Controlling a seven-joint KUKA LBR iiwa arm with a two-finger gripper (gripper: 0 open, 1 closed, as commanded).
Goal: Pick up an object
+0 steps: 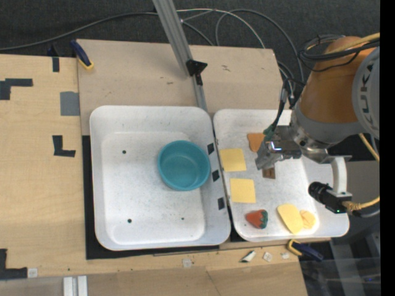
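Tan bench [37, 165] under two white bins, left bin [111, 227] holding a teal bowl [183, 164] at centre frame. Right bin [237, 119] scattered with two yellow squares [234, 160], a red-green piece [257, 218], a yellow chunk [290, 217]. Gripper [270, 159] low over right bin, centre-right; finger spread and hold impossible to tell.

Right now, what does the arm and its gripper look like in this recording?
The arm is bulky and rounded, grey with a wide orange band above the wrist. Thin dark cables loop beside it. The gripper is a small grey metal part at the end of the wrist.
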